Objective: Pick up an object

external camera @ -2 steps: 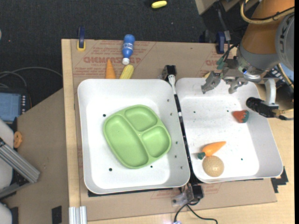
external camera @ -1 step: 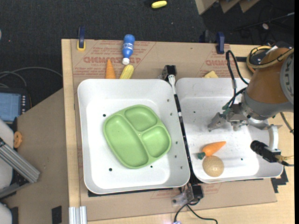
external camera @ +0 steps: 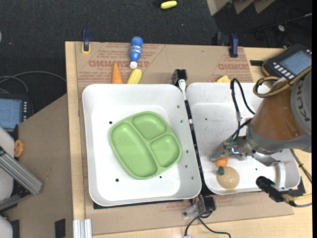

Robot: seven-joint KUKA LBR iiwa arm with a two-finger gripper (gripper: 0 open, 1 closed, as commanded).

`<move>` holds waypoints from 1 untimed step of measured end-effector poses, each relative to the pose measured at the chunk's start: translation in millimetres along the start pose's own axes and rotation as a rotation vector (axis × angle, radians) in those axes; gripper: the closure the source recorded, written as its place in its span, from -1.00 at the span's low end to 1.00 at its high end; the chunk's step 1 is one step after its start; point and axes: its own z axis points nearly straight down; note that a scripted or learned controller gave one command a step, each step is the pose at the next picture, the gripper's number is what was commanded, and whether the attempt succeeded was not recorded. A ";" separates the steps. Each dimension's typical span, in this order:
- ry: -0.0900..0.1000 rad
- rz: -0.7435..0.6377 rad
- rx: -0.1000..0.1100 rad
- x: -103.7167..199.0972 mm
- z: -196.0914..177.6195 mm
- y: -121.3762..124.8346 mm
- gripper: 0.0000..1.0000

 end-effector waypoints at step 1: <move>-0.005 0.002 -0.011 -2.2 -12.1 3.8 1.00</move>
